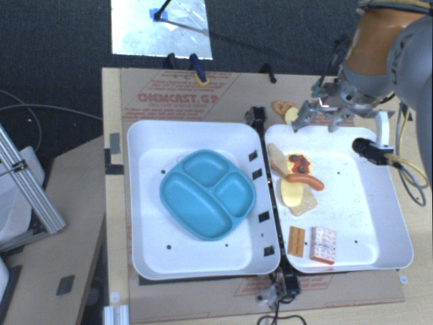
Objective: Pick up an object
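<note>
Two white bins sit side by side on the bench, and the left bin (145, 181) carries just a blue divided plate (206, 193), three compartments, lying flat near the middle. Over in the right bin (379, 208) there's the spread to choose from: a pile of toy food against the left wall, with a slice of bread (277, 158) at the top, a pizza-like piece with dark and red toppings (298, 162), a red sausage (306, 179) lying across, and a pale yellow round piece (292, 193) on a tan slice below it. Nearer the front edge, a small orange cracker (296, 241) stands just beside a pink-and-white packet (323, 244). Outside the bins, behind the right one, an orange-and-yellow item (287, 110) rests on the cardboard, partly hard to make out. The gripper (318, 117) hovers above the back rim of the right bin, its two fingers spread apart with nothing between them. The arm is cut off at the right edge, and a black cylindrical part (369, 149) hangs over the bin's back right corner.
</note>
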Controlling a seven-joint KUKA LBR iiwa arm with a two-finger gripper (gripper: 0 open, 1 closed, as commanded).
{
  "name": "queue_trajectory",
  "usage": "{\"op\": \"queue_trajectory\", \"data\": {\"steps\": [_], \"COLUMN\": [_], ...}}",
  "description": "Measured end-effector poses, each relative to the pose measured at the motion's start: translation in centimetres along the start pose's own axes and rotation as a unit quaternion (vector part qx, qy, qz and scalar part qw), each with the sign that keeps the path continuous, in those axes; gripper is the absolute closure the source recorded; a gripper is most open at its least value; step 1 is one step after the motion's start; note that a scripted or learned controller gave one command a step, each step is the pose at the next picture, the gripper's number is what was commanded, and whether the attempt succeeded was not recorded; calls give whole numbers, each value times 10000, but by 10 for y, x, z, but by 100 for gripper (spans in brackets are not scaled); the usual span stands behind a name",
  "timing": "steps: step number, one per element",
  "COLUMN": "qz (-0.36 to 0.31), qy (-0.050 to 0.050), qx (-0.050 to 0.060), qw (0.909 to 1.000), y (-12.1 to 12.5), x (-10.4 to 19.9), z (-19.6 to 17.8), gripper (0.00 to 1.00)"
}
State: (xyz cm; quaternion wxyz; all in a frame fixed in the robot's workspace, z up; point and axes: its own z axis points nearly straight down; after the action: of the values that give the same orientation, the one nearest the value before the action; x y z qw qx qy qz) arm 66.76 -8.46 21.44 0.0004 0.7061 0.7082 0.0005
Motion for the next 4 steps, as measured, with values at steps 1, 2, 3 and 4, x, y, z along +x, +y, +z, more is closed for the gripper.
{"op": "queue_trajectory", "data": {"steps": [1, 2, 3, 4], "qz": [17, 15, 11, 13], "qy": [-2, 0, 3, 3], "qx": [23, 12, -3, -19], "qw": [10000, 10000, 10000, 10000], "y": [-1, -39, -35, -34], "x": [-27, -21, -21, -21], "z": [136, 130, 115, 105], "gripper": [0, 0, 100, 100]}}
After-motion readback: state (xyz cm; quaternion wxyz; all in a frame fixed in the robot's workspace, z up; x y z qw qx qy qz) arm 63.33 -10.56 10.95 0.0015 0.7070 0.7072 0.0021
